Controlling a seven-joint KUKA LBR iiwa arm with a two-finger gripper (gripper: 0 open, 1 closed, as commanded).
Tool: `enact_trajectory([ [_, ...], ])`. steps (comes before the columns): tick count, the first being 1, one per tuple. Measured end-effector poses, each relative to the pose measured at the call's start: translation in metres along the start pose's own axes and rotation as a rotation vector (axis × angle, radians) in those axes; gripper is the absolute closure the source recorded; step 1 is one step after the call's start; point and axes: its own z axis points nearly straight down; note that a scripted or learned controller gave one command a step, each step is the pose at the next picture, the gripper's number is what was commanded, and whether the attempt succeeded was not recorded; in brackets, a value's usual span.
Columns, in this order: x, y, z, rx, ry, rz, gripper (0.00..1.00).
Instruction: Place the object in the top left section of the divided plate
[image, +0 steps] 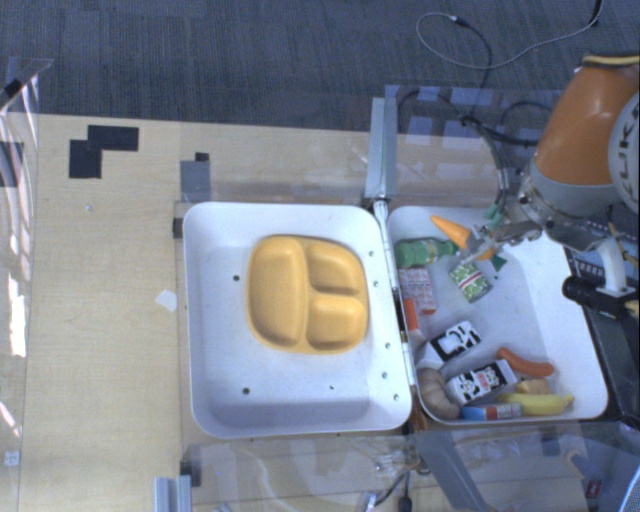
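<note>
A yellow divided plate (305, 292) lies in the left bin (215, 400), with one long section on its left and two smaller ones on its right. My gripper (478, 256) is over the upper part of the right bin (590, 385), reaching in from the right. It is shut on the top edge of a small green and white packet (472, 282), which hangs tilted below the fingertips. An orange carrot (450, 230) lies just left of the gripper.
The right bin also holds a green pouch (420, 252), a red and white packet (420, 292), two black and white cartons (455, 342) (482, 381), a sausage (520, 362) and a banana (540, 403). A metal divider (380, 160) runs between the bins.
</note>
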Motion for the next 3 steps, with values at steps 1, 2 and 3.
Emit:
enact_trajectory([
  [1,0.09,0.034,0.003,-0.001,0.001,-0.031,1.0],
  [2,0.09,0.034,0.003,-0.001,0.0,-0.031,0.0],
  [3,0.08,0.011,-0.122,-0.004,-0.001,0.231,0.0],
])
